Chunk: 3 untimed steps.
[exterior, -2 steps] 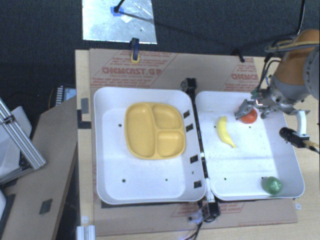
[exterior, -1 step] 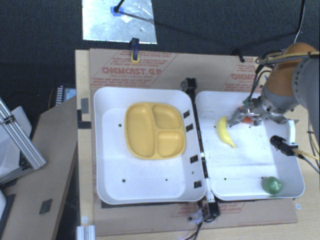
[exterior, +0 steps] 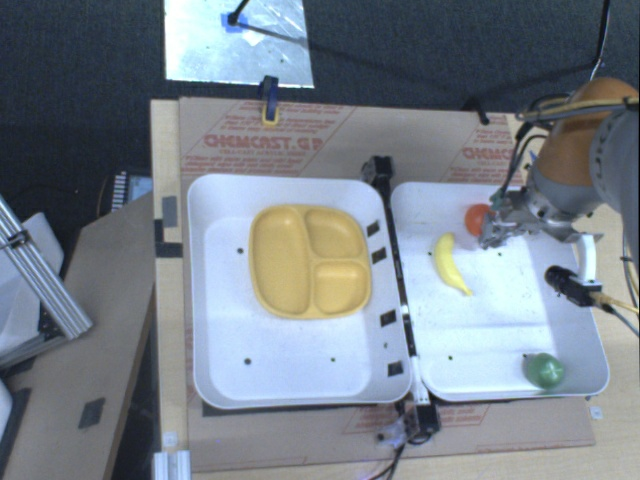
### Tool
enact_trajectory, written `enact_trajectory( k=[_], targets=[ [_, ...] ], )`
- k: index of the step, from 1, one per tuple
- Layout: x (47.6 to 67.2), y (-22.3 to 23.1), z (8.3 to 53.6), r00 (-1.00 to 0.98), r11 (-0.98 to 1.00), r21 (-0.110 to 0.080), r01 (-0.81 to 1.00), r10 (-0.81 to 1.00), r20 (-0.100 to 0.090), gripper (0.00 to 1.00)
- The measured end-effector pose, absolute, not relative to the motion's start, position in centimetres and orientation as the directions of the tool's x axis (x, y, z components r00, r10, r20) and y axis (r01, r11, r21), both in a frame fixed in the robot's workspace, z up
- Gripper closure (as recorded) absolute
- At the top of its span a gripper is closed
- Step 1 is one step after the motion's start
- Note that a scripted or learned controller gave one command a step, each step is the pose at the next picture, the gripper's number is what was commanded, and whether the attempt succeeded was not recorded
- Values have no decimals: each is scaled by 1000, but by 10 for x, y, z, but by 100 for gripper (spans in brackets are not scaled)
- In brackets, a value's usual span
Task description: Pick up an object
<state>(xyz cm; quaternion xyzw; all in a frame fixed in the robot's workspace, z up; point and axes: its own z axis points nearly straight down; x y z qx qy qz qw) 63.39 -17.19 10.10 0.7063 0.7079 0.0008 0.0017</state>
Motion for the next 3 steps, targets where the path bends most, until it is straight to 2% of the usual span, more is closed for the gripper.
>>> enact_trajectory(
  k=[1,2,3],
  targets=[
    [646,-173,152,-6,6,8,1000,1000,-2,100],
    [644,-173,217,-7,7,9,1000,1000,-3,100],
    [645,-173,233,-7,7,5,1000,1000,-1,100]
  ],
)
